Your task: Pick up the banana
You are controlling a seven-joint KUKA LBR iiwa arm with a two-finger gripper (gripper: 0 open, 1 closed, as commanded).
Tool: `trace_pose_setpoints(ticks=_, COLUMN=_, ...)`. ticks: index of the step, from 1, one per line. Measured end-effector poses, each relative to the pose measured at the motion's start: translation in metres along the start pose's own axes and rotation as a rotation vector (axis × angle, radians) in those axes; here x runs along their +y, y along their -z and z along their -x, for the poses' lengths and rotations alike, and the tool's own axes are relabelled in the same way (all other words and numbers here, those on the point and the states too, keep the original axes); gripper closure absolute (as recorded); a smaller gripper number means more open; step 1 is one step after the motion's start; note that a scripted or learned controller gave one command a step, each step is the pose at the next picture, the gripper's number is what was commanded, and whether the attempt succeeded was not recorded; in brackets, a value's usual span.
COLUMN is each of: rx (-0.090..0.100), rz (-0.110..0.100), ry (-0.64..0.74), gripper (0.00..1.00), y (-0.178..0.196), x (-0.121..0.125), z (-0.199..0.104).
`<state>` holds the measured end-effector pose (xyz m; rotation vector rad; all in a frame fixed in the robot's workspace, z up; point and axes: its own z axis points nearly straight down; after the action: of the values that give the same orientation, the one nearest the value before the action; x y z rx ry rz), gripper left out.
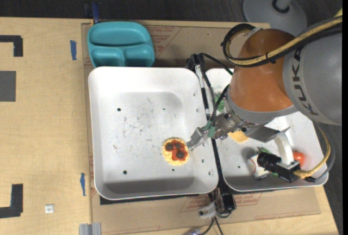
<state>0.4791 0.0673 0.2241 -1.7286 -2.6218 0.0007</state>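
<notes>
Grey arm (293,81) hides much of right bin (244,174); banana indiscernible.

Only one text can be read: the letters "KUKA" are seen in dark print on the grey arm (321,81), at the right side, running approx. vertically along the casing, w/ the last letter partly cut by the curve of the body. Some reddish print is noticed on the cardboard sheet (179,35) behind the bins, near the teal tray (120,43), but it is too small and blurred to be read. More faint reddish print is found on the cardboard at the front edge, below the left bin (147,119); it cannot be read either. No nos., labels or signs are legible elsewhere.
</notes>
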Motion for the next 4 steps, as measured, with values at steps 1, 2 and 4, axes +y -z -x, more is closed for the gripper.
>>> trace_pose_setpoints(ticks=1, rx=0.001, rz=-0.001, ry=0.007, gripper=0.00, y=-0.058, x=0.033, z=-0.078)
trace_pose_setpoints(ticks=2, rx=-0.001, rz=0.003, ry=0.188, gripper=0.00, y=-0.138, x=0.048, z=-0.110)
trace_pose_setpoints(ticks=4, rx=-0.001, rz=0.013, ry=0.186, gripper=1.00, y=-0.116, x=0.051, z=-0.111)
